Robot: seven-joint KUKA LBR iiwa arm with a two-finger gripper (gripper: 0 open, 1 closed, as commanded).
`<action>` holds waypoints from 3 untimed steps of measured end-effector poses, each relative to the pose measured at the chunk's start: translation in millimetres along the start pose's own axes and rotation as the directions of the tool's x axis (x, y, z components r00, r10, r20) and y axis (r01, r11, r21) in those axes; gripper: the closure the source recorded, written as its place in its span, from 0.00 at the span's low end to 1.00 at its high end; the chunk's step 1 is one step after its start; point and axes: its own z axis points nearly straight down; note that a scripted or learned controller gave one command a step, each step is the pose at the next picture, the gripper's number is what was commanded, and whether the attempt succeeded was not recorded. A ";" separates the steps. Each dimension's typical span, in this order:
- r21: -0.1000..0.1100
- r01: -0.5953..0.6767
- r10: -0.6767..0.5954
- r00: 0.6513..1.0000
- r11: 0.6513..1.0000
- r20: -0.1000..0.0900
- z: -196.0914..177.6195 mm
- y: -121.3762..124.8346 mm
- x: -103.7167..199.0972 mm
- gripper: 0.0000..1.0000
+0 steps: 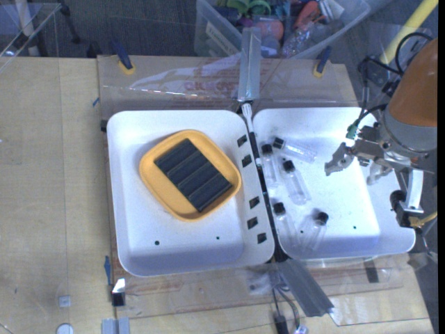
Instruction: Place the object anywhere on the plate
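Camera view, fixed above the bench, takes in two shallow white bins set side by side. In the left bin point(132, 245) a yellow plate point(154, 179) with rounded corners is laid at a slant, and a dark ribbed rectangular piece point(192, 175) rests on its middle. The right bin point(361, 235) holds several small clear vials with black caps, scattered over its floor: one vial point(292, 147) lies near the far side, another point(293, 179) lies toward the middle, a third point(314, 225) lies nearer the near edge, and a few more are gathered close to the divider point(259, 186) between the bins. All the vials are seen lying in the right bin, well apart from the plate.

The gripper point(351, 157) is positioned over the right part of the right bin, carried by the grey arm point(410, 127) with its orange band, which enters from the right. Its fingers are seen spread apart, and nothing is pinched between them; the nearest vial lies to its left and is not touched.

Beyond the bins, at the far side of the bench, a clear plastic tub point(278, 12) filled with colourful items is seen. The bench surface point(49, 186) to the left is of pale wood.
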 end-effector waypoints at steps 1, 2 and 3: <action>-0.004 -0.053 0.053 0.999 0.999 0.000 -29.3 -12.3 17.3 0.00; 0.003 -0.104 0.104 0.995 0.995 -0.001 -31.8 -28.2 28.4 0.00; 0.004 -0.109 0.109 0.994 0.994 -0.002 -37.6 -47.8 45.7 0.00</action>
